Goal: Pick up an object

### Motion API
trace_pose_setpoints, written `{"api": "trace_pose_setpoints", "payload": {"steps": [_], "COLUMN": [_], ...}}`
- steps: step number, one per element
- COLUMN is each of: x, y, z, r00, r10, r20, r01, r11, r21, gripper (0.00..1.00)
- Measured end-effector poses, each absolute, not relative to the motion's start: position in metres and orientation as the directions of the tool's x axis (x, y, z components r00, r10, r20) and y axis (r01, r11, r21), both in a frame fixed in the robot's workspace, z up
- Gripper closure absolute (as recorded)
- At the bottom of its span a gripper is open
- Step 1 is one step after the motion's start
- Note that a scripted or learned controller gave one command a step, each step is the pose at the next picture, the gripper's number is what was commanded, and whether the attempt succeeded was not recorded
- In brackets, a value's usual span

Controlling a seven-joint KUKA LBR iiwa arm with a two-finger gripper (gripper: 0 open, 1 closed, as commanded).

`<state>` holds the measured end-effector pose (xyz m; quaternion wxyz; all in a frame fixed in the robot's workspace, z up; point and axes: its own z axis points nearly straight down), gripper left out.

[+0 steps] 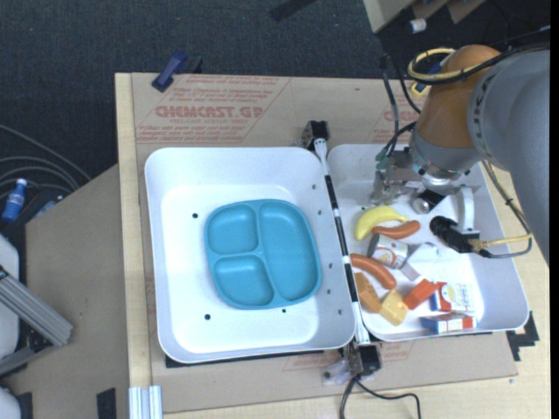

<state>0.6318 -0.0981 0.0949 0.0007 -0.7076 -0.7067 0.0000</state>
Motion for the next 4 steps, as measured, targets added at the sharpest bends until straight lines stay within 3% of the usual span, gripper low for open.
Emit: {"api": "trace_pose_setpoints", "payload": {"steps": [1,2,3,4], "x": [0.632,0.667,0.575,0.575], "y": [-0.098,-0.097,-0.105,-0.105], "z": [0.095,0.085,0.084,0.094], "r00": [0.001,0.000,0.001,0.002], "r10": [1.000,1.000,1.000,1.000], "r20": [0.001,0.000,0.000,0.001], "r01": [1.000,1.000,1.000,1.000], "r11": [-0.001,0.000,-0.001,-0.002], "r21": [-0.001,0.000,-0.002,0.000], "gripper": [0.00,0.00,0.00,1.00]}}
